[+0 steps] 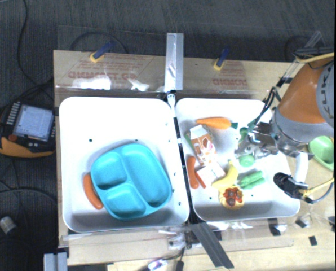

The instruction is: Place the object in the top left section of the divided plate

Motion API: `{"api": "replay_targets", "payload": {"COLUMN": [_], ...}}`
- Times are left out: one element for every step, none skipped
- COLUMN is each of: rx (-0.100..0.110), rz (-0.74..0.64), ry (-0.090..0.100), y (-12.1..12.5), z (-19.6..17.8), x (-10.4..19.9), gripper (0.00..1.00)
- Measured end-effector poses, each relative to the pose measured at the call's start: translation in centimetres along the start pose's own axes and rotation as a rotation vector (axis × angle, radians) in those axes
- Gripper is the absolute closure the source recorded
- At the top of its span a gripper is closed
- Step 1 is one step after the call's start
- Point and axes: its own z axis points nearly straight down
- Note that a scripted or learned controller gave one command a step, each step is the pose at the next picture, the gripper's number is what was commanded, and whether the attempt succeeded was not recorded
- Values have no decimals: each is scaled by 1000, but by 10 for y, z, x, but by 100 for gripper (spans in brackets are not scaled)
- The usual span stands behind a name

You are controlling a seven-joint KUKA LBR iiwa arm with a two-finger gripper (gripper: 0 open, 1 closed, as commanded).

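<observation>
Near edge of R bin (pixel 281 210): small red/yellow item (pixel 232 196), w/ yellow banana-like piece (pixel 230 175) just above it and green item (pixel 251 179) beside that. Sausage (pixel 193 171) lies along R bin's left wall, next to white box (pixel 210 171).

L bin (pixel 78 208): blue divided plate (pixel 131 178) sits roughly centre, tilted; its sections look bare. Second sausage (pixel 91 191) rests on bin floor touching plate's left rim, outside plate.

Mid R bin: gripper (pixel 248 148) low over bin, just above small green round piece (pixel 246 161). Can't tell if claw is spread or closed, too cluttered. Carton (pixel 202 143) w/ orange print near divider.

Far side R bin: carrot (pixel 213 123) lying across. Arm (pixel 306 103) comes in from R w/ orange band. Which item is the task obj can't be told.
</observation>
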Motion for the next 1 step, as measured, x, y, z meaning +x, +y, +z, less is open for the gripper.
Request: {"api": "replay_targets", "payload": {"rx": [-1], "rz": [-222], "ry": [-4], "y": [9], "z": [-21], "x": [34], "gripper": [100]}}
